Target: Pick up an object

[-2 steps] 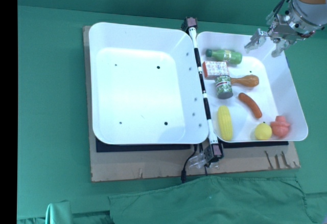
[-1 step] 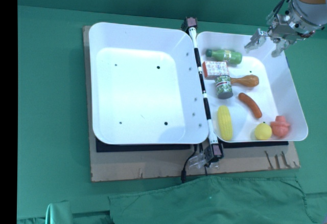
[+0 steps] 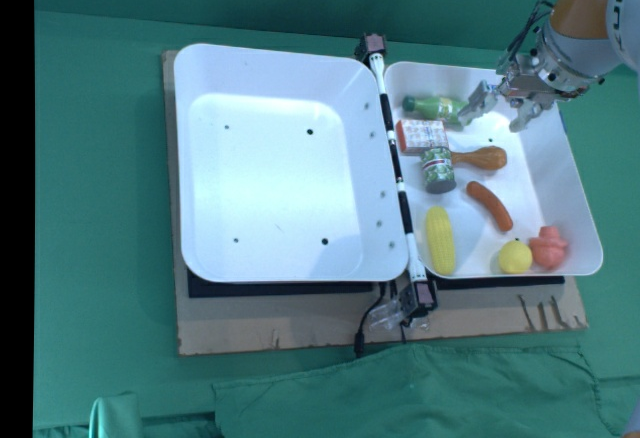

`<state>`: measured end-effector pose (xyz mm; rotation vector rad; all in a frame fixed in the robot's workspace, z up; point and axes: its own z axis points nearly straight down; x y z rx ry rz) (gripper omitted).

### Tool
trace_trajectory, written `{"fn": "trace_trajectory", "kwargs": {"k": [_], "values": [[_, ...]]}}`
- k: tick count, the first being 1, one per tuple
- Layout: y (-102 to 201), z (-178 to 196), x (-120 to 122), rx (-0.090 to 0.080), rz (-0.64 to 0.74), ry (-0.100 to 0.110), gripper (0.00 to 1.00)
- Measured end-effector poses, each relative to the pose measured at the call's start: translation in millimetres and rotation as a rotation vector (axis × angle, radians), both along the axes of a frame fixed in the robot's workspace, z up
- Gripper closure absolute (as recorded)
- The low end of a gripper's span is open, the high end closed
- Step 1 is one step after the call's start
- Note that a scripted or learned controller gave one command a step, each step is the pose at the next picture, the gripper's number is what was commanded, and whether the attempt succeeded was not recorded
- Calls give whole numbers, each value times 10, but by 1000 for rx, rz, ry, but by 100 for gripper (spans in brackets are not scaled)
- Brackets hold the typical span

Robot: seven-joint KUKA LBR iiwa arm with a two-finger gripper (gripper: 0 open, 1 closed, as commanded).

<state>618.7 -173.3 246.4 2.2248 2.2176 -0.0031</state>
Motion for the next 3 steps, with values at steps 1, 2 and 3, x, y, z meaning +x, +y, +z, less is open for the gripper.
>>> {"fn": "trace_trajectory", "kwargs": {"k": [1,2,3], "values": [[15,-469,91,0,1,1,0],[-19,-611,115,-4,-1,-10,0],[-34,-460,138,-10,-3,-22,100]]}}
